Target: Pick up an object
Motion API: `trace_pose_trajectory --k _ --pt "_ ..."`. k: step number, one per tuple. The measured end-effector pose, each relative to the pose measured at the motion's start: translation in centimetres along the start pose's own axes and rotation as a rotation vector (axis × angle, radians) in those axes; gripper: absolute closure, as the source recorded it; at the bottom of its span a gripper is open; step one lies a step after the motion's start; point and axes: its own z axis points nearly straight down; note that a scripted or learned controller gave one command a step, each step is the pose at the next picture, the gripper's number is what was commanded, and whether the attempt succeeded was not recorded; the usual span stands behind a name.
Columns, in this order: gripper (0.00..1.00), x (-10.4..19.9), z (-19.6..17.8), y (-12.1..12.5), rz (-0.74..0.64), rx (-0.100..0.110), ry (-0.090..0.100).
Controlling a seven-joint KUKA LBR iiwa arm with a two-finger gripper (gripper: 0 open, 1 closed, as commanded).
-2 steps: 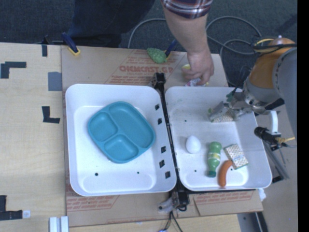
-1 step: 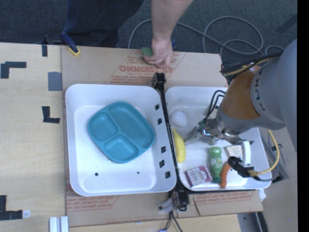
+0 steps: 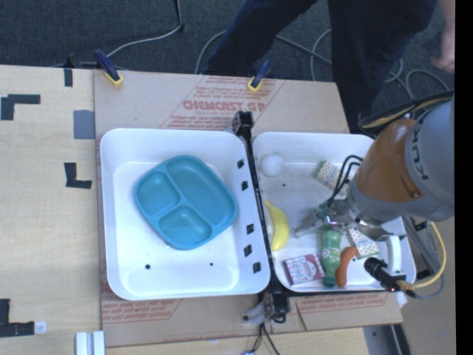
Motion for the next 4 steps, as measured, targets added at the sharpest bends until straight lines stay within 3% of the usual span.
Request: trace_pose_trajectory --k 1,2,3,4 --pt "1.0 -0.1 -1.0 0.1 0.001 -0.004 -0.003" --pt "1.0 4.5 -9.8 1.8 -0.001 0.006 0.002" --pt "0.0 4.5 -9.7 1.8 -0.001 0.007 0.003" --pt "0.0 -0.7 0.0 6.2 0.0 -0.002 -0.003"
